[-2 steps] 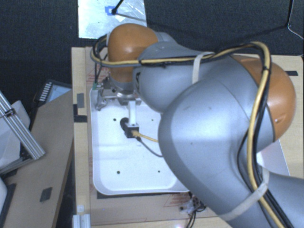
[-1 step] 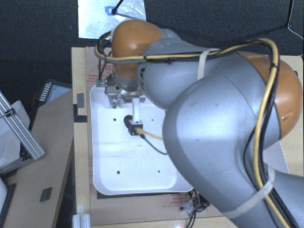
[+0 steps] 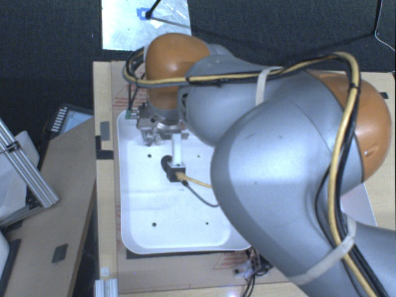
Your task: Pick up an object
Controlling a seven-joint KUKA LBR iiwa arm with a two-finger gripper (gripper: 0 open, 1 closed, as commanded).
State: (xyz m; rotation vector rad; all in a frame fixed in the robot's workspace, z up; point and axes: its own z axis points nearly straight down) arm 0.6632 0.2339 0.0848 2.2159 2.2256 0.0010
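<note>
My gripper [image 3: 151, 136] hangs low over the far left corner of the left white bin [image 3: 162, 228], under the orange wrist band [image 3: 168, 67]. Its tip is small and partly hidden by the wrist above it. The bin floor that I can see is white with a few small dark dots. My grey arm [image 3: 278, 166] sweeps in from the right and covers the right part of this bin and nearly all of the right bin.
An aluminium rail [image 3: 25, 178] leans at the left edge, off the bench. A shiny sheet [image 3: 145, 14] lies behind the bins. A dark ribbed device [image 3: 62, 119] sits beyond the bench's left side. The bin's near half lies uncovered.
</note>
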